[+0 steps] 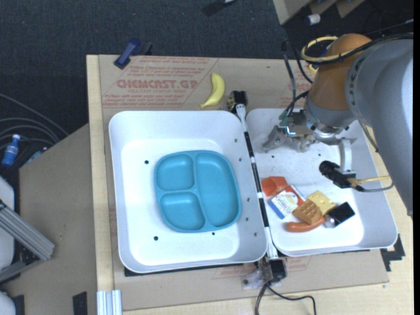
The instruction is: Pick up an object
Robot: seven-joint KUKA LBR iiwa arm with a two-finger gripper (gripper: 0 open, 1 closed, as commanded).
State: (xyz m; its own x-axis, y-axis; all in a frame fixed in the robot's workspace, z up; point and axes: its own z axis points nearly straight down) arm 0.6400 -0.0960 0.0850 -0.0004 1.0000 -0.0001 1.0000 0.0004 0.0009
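I am holding my pincer [287,138] over the far left part of the right bin [374,231], and I cannot tell whether it is apart or together. The things for picking are lying clustered in that bin's near half, apart from me: a red packet [273,185], a white-and-blue packet [283,202] just beside it, a waffle [306,210], a yellow block [321,201], a black piece [342,212] and a sausage [300,226] nearest the rim. A blue plate [195,190] is sitting in the left bin [131,143]. A banana [214,90] is lying on the bench [164,81] beyond it.
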